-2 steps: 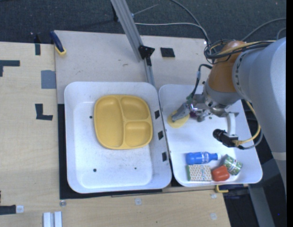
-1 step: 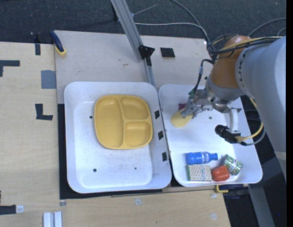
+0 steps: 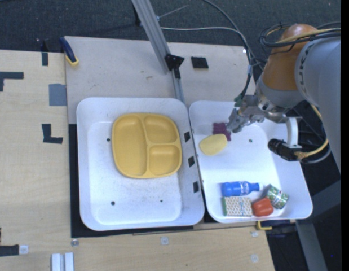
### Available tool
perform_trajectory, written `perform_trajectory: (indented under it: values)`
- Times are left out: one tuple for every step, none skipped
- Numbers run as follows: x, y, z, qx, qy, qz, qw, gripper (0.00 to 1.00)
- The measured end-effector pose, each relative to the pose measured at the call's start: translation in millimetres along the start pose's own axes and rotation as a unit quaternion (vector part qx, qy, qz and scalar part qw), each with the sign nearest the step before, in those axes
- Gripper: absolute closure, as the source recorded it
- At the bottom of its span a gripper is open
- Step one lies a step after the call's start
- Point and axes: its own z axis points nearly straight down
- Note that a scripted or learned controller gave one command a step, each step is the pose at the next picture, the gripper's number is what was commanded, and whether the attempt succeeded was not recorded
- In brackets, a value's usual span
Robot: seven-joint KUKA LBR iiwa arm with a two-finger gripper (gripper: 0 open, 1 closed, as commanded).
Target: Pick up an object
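My gripper hangs low over the far part of the right bin, its tip just right of a small purple object. A pale yellow, potato-shaped object lies just in front of the purple one, down and left of the gripper. Near the bin's front edge sit a blue bottle, a patterned white packet, a red object and a small green can. Nothing is visibly held.
The left bin holds a yellow divided tray. A slanted metal pole rises behind the bins. Cables run across the dark floor at the back. A black cable connector hangs over the right bin's right side.
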Motion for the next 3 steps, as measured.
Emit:
perform_trajectory:
  values:
    - [4.2,1.0,-43.2,0.001,0.0,0.0,1.0,1.0]
    - [4.7,2.1,-96.2,0.0,0.0,0.0,1.0,1.0]
    - [49.3,-17.9,-97.8,0.003,0.001,-0.002,1.0,1.0]
